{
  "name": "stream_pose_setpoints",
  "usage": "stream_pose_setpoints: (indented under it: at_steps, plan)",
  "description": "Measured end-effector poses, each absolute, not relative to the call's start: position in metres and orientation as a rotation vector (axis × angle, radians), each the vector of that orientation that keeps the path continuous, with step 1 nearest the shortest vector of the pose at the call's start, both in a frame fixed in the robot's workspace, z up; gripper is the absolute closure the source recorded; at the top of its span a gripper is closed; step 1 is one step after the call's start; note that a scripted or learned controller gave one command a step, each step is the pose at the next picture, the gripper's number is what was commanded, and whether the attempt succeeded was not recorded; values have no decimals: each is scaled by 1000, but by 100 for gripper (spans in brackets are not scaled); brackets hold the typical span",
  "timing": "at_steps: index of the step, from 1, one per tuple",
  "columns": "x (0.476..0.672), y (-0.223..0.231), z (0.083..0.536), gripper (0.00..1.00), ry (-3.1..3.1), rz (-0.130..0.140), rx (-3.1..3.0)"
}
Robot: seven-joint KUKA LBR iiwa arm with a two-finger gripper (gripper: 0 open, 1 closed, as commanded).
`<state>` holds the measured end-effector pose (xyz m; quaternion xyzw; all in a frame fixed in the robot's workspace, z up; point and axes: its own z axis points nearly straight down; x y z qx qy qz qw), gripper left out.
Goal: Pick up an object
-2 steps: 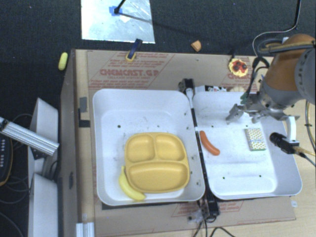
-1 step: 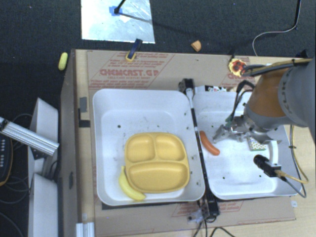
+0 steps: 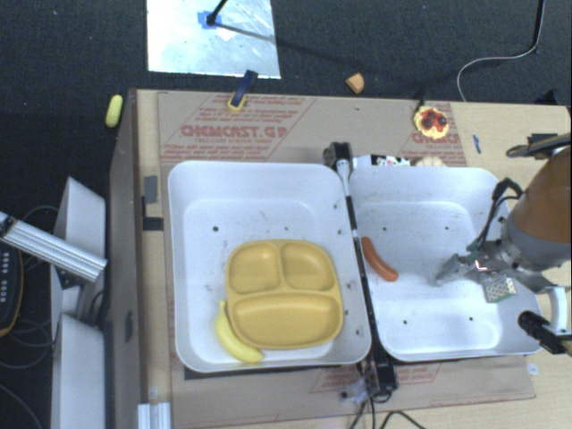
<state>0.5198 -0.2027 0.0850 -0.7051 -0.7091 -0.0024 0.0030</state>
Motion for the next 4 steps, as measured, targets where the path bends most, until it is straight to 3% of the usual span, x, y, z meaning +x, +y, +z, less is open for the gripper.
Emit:
stream_pose_setpoints:
  at_steps: [1, 2, 3, 4]
  plan:
    - [607, -145, 206, 0, -2231, -8, -2220]
    - [547, -94, 156, 0, -2225, 0, -2217]
    - [543, -84, 89, 0, -2228, -14, -2221]
    - [544, -84, 100, 100, -2232, -20, -2222]
